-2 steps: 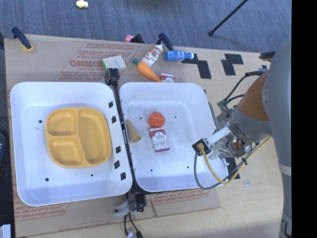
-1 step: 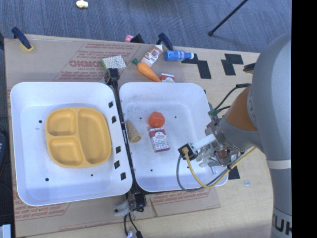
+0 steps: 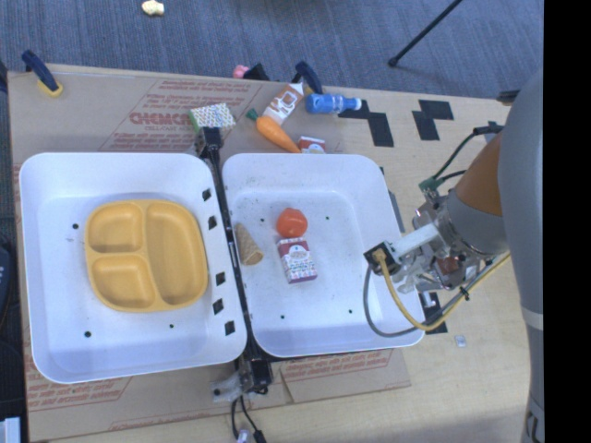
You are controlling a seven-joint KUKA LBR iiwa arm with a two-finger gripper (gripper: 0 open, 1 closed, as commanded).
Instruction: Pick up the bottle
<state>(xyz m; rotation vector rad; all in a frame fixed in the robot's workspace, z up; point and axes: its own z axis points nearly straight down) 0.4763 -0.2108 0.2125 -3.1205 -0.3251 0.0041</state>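
A small red bottle (image 3: 296,259) with a pale label lies flat near the middle of the right bin (image 3: 365,178). A red tomato (image 3: 292,221) sits just behind it, close to touching. My gripper (image 3: 440,268) hangs over the bin's right rim, well to the right of the bottle, with nothing seen in it. The wrist and cables hide how it stands.
A tan cone (image 3: 248,245) lies at the right bin's left wall. The left bin (image 3: 46,183) holds a yellow divided plate (image 3: 146,253). Behind the bins on the cardboard lie a blue bottle (image 3: 329,104), a carrot (image 3: 275,134), a white-and-orange bottle (image 3: 283,103) and a patterned box (image 3: 212,115).
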